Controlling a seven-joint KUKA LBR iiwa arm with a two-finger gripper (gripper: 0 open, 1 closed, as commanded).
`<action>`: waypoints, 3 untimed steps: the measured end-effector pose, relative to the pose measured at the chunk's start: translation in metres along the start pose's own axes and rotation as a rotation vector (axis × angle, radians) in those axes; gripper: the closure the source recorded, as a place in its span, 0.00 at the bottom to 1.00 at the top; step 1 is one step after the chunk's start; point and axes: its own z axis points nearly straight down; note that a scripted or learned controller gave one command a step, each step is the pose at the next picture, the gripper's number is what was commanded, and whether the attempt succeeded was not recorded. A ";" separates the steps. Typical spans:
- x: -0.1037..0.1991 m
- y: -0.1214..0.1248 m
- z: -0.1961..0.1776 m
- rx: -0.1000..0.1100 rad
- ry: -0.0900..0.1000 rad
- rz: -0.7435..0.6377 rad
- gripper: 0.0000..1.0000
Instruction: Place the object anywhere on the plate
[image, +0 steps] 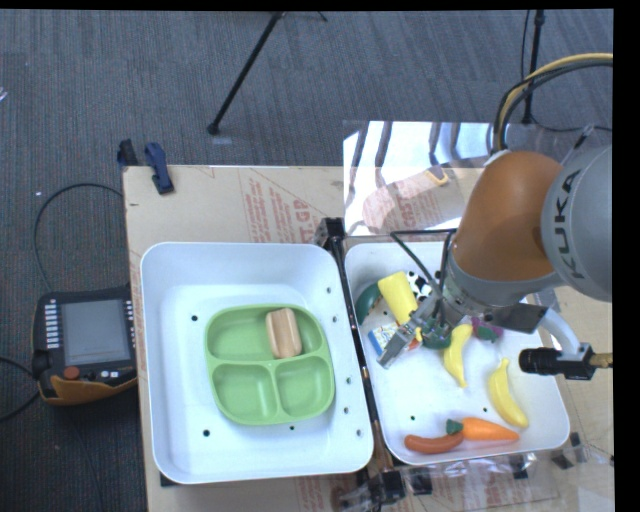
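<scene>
a tan bread-like object (284, 332) lies in the green divided plate's (230, 392) upper compartment, left bin

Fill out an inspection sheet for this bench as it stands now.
Surface: cardboard-topped bench bearing left bin and right bin.
Job's things: green plate in left bin, a tan bread-like piece on its upper compartment.
Clutter: right bin holds two bananas, carrot, red sausage-like toy, yellow block.
Grippers: gripper low over right bin.
Cables: yellow-black hoses above the arm.
Surroundings: pendant on carpet, tripod leg.
</scene>
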 end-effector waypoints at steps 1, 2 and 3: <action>-0.046 -0.006 0.007 -0.008 -0.007 -0.102 0.00; -0.046 -0.006 0.007 -0.008 -0.006 -0.101 0.00; -0.046 -0.006 0.007 -0.008 -0.006 -0.101 0.00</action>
